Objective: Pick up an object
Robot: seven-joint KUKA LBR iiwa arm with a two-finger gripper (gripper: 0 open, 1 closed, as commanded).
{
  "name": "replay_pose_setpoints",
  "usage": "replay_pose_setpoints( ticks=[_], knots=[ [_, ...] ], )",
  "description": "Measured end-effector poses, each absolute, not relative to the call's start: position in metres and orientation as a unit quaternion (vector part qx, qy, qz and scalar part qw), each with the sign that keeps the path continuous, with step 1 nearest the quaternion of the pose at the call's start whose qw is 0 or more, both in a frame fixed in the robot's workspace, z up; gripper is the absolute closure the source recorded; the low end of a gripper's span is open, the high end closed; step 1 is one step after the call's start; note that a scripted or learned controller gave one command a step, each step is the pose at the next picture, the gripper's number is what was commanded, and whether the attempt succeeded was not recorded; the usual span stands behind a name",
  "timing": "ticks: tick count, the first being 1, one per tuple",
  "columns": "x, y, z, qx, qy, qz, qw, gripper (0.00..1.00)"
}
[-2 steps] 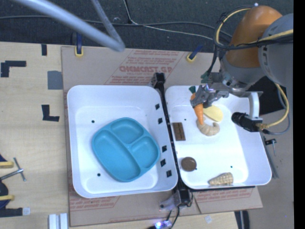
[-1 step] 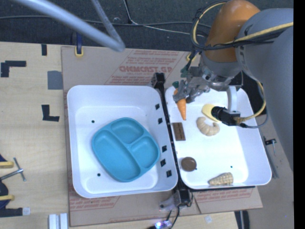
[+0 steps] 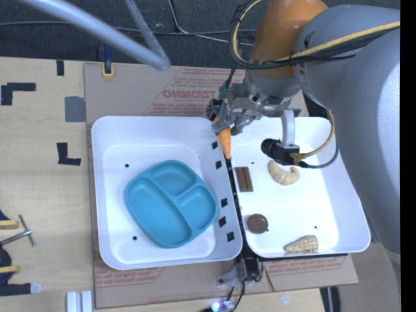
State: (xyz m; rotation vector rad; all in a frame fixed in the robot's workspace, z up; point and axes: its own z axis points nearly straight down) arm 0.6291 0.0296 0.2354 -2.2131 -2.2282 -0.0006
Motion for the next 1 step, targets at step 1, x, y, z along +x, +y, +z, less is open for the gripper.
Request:
replay_pose_setpoints(
  ticks=[1],
  knots=[
    [0.6347,0.0842,0.2406,-0.705,-0.71,-0.0002,0.001,1.0]
  ],
)
